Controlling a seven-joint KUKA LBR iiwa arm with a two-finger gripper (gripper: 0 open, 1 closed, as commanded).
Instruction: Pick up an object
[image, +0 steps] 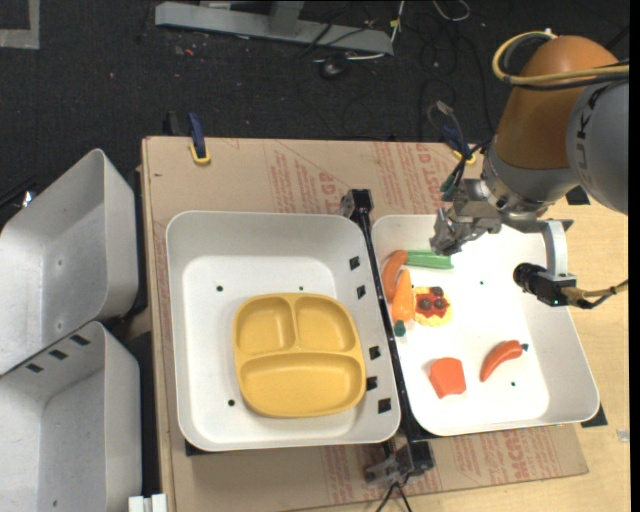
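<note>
We see the counter (300, 165), a brown board carrying two shallow white bins side by side. The left bin (200, 250) holds a yellow divided plate (298, 354) lying flat near its middle. The right bin (560, 385) holds the small items. The grey arm (560, 110) with its orange band reaches in from the right, and its pincer (447, 238) hangs over the far left part of the right bin, just above a green pod (428, 260); we cannot tell whether it is apart or together, and nothing shows between its tips. Below the pod, an orange carrot (399, 285) lies along the bin's left wall, touching a yellow toy with red and dark spots (432, 305). Nearer the front lie an orange wedge (447, 376) and, just beside it, a red pepper (501, 358)
</note>
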